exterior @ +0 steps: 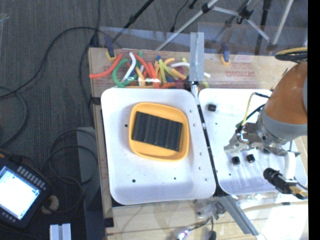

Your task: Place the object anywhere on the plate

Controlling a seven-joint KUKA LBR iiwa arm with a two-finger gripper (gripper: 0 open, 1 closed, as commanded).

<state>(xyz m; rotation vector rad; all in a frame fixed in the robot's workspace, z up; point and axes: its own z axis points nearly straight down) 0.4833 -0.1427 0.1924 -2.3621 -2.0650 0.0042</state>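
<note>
yellow plate (136, 145) sits in left bin (116, 184), dark insert up, ready as target. small black objects (235, 159) lie in right bin (227, 184), under arm. end effector (248, 143) low over them, likely for pick; grip state cannot tell.

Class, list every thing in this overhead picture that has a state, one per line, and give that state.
yellow plate: flat in the left bin, with a dark ridged insert lying in it.
left bin: holds the plate.
right bin: holds a few small dark objects, with the arm over it.
small dark objects: lying loose on the right bin floor.
gripper: low over the right bin.
</note>
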